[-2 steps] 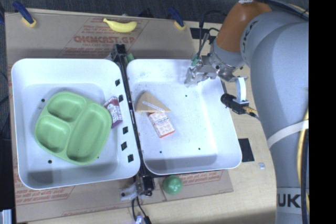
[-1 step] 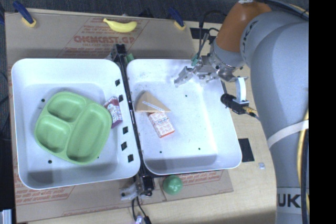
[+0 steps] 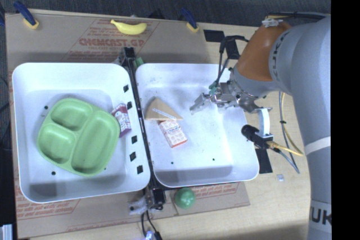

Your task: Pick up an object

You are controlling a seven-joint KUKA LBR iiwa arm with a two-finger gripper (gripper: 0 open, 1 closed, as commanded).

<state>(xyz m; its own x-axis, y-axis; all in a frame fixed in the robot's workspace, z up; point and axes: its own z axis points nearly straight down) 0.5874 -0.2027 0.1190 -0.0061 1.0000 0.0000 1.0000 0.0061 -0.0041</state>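
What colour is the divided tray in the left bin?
Light green. The divided tray shows plainly in the camera view, lying in the left bin.

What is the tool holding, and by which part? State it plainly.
Nothing is held. The tool hangs over bare floor in the right bin, apart from the tan wedge and the small red-and-white packet, with nothing between its fingers.

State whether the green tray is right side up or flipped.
Right side up: the green tray lies flat in the left bin, its three hollow compartments facing upward.
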